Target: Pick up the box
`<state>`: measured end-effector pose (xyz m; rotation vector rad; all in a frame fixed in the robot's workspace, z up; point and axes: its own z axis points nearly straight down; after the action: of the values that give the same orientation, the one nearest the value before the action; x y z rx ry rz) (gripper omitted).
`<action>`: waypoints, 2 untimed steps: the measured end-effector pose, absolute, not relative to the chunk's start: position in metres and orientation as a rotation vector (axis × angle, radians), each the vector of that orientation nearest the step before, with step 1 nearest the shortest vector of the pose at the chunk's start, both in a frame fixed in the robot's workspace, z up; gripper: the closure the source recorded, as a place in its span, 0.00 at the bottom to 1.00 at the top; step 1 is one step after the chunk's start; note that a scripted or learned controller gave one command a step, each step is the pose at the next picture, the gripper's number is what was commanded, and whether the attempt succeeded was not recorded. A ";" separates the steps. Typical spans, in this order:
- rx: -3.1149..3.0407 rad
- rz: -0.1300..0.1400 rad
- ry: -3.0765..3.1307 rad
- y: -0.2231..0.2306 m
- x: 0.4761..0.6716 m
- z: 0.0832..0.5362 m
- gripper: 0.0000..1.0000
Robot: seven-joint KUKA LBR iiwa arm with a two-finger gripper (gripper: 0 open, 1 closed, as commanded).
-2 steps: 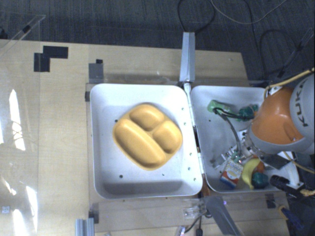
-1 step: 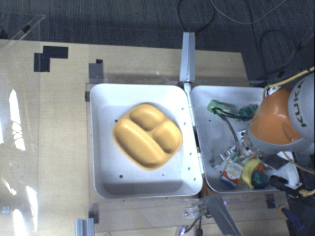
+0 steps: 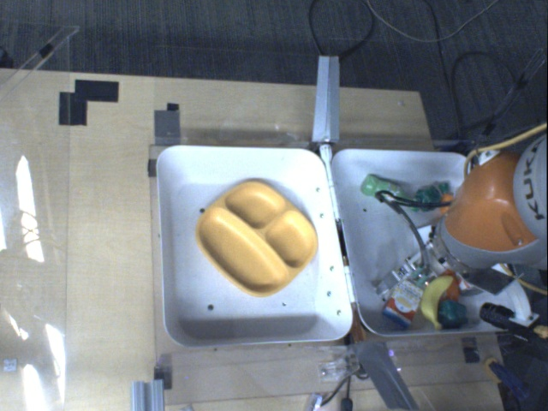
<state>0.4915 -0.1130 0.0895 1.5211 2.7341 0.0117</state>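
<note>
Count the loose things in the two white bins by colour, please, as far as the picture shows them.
Left bin:
Yellow: 1, the large lumpy bread-like thing

Right bin:
Green: 1, the item near the far wall
Yellow: 1, the banana-like item
Teal: 1, the small item
Orange and blue: 1, the small box

Total: 5. The arm may hide more.
</note>
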 end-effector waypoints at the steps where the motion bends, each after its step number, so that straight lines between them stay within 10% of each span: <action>1: 1.522 0.007 2.730 -0.093 0.492 0.089 0.00; 2: 1.648 0.009 2.662 -0.140 0.494 0.089 0.00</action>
<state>0.4943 -0.1403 0.0889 1.6480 2.6617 0.0094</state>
